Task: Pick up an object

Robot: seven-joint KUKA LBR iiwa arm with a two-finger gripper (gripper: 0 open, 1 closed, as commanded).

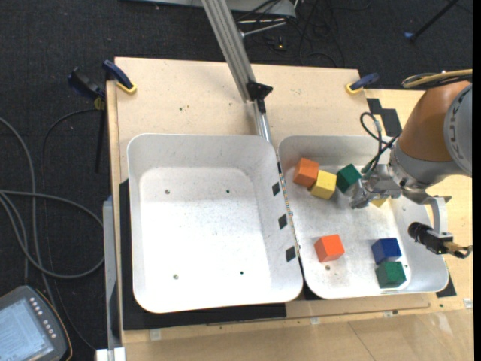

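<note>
While the arm [440, 138] reaches in from the right edge of the frame, its claw [366, 192] sits low inside the right bin [421, 273], in that bin's upper middle. Whether it is open or closed, and whether anything is in it, I cannot tell: the wrist and cabling cover the tip from this slanted overhead angle.

Several blocks lie in the right bin, and any of them would serve the task. Closest is a dark green cube [348, 177], just left of and slightly above the claw in the frame, close enough that it may be touching. A yellow cube [325, 184] lies further left, against the green one, and an orange cube [306, 171] sits at the left end of this short row, which runs roughly left to right across the upper part of the bin. A sliver of yellow [379, 200] shows just right of the claw, under the wrist; what it belongs to is unclear.

Lower in the frame, well apart from the claw, lie a second orange cube [328, 247] toward the bin's centre and a blue cube [386, 250] with another green cube [391, 274] directly below it near the lower right corner.

The left bin [143, 201] stands beside the right one on the pale surface [188, 100].

As I judge it, the coming move turns on the dark green cube lying just to the claw's upper left.
</note>
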